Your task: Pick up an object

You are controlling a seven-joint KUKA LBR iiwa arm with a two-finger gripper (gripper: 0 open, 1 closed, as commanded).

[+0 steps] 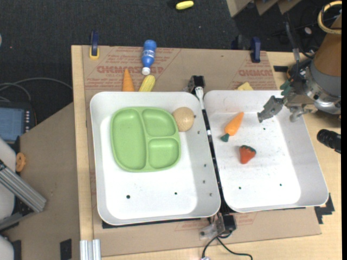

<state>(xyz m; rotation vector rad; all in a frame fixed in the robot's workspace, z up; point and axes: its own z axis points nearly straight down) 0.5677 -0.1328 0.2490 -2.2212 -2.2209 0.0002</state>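
Observation:
In the right bin [303,188] lie an orange toy carrot [234,124] with a green tip, towards the back left, and a red strawberry [246,154] near the middle. My gripper [282,111] hangs over the bin's back right part, to the right of the carrot and apart from it. Its fingers [269,109] are spread open and hold nothing. The left bin [152,205] holds a green divided plate [145,138] with a beige round object [184,118] at its back right corner.
On the cardboard behind the left bin lie a blue and white bottle [148,56], a small orange carrot [127,81] and a yellow corn piece [147,83]. A black clamp [196,83] sits between the bins at the back. A yellow wedge [245,86] lies behind the right bin.

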